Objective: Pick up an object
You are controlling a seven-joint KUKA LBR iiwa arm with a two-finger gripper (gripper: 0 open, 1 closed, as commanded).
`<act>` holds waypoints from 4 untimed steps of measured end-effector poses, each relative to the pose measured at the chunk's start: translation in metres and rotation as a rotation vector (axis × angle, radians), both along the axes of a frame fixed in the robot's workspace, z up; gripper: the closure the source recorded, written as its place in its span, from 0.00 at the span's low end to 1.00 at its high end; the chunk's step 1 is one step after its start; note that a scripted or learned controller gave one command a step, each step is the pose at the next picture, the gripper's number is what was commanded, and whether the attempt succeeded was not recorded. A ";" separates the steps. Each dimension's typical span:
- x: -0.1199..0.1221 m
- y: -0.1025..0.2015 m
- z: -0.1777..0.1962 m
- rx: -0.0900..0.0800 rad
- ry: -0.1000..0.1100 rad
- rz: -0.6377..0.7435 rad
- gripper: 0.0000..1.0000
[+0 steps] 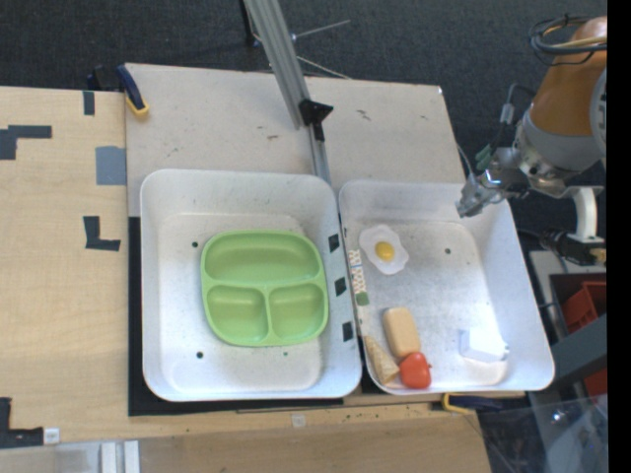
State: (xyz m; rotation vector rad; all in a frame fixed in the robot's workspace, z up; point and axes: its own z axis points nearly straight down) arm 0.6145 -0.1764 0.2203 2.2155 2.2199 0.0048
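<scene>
At the upper right of the frame the gripper hangs over the right bin's top right rim, can't tell how far open, nothing visibly in it. Bread roll lies lower center of that bin, long axis roughly top-to-bottom, tomato touching below, fried egg above; bare floor to the right.
</scene>
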 end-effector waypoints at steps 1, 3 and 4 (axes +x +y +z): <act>0.000 0.001 -0.001 0.002 0.007 -0.001 1.00; -0.041 0.094 0.008 0.004 0.007 0.004 1.00; -0.065 0.149 0.003 0.003 0.010 0.004 1.00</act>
